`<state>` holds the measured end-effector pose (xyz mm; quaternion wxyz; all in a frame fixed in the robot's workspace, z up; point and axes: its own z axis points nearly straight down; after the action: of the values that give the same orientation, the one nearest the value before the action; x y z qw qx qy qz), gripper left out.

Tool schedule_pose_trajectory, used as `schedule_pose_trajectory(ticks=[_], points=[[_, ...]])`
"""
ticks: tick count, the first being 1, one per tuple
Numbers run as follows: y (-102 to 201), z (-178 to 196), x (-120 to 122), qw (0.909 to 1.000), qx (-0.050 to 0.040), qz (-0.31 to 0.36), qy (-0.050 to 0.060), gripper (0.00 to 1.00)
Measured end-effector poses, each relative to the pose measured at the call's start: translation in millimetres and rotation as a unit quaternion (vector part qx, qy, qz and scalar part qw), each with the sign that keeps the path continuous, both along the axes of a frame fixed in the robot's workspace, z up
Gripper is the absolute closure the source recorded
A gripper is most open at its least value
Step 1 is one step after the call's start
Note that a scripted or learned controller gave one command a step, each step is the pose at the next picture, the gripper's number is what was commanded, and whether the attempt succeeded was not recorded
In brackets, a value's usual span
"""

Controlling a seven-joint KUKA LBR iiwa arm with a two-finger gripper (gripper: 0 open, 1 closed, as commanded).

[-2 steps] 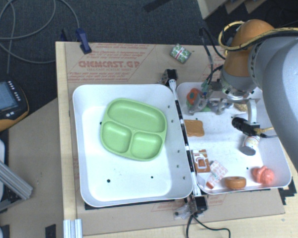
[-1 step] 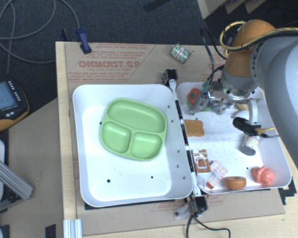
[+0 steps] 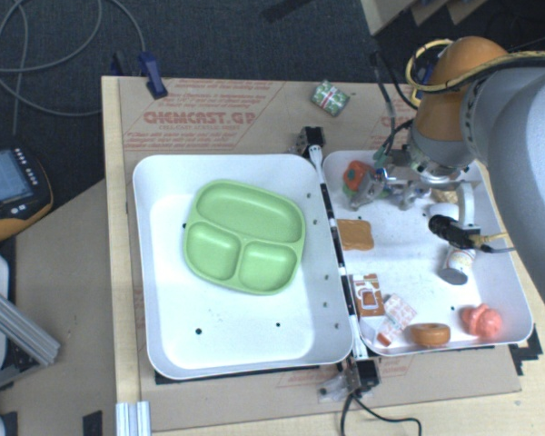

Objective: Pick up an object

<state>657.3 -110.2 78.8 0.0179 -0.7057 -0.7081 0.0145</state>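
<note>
Right bin, far-left corner: gripper just beside a red-and-green toy; claw state cannot be told. A brown slab lies near. The toy's long axis appears to run towards the far wall.

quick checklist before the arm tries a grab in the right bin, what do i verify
1. Pincer over the right bin: ok, at its far end.
2. Target within easy reach: ok, the red and green toy lies just beside the pincer.
3. Pincer ready to grasp: cannot tell.
4. Neighbours clear of the toy: ok, the brown toast slice lies apart from it.
5. Toy clear of the bin walls: not ok, it sits near the far corner.
6. Green divided plate out of the way: ok, it is in the left bin.
</note>
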Motion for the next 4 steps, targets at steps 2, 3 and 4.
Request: schedule_pose_trajectory(ticks=[2,3,4], points=[[3.1,-0.2,0.2,1.0000,-0.0022,-0.001,-0.002,0.00],[-10.5,0.1,1.3,1.0000,-0.0005,-0.005,-0.005,0.00],[6.0,2.6,2.4,1.0000,-0.0048,-0.001,-0.007,0.00]])
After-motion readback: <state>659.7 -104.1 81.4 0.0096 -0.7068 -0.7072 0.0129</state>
